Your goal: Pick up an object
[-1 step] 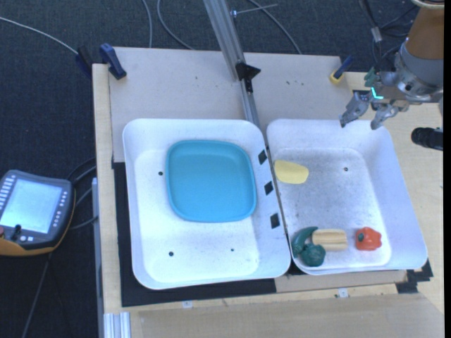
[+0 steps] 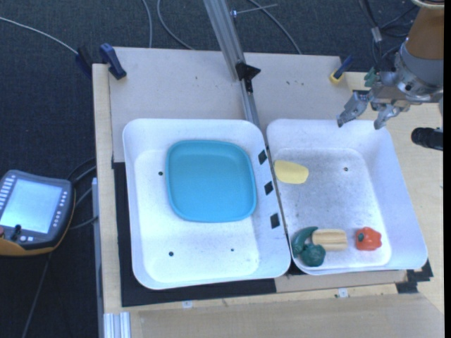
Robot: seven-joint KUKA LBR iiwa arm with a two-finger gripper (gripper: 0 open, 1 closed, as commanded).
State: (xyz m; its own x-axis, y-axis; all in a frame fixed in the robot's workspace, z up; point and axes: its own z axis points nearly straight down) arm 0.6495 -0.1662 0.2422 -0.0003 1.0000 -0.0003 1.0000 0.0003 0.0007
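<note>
Gripper spread open and empty above the right bin's far rim, with the yellow piece nearest, down-left, long axis crosswise.

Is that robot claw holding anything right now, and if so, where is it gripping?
Nothing. The gripper hangs open above the right bin's far edge, with only air between its fingers.

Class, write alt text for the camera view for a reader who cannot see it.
The end effector, fingers spread, hovers over the right bin's far rim. That bin holds a yellow piece, green vegetable, tan block and red pepper; the left bin holds a blue plate.
</note>
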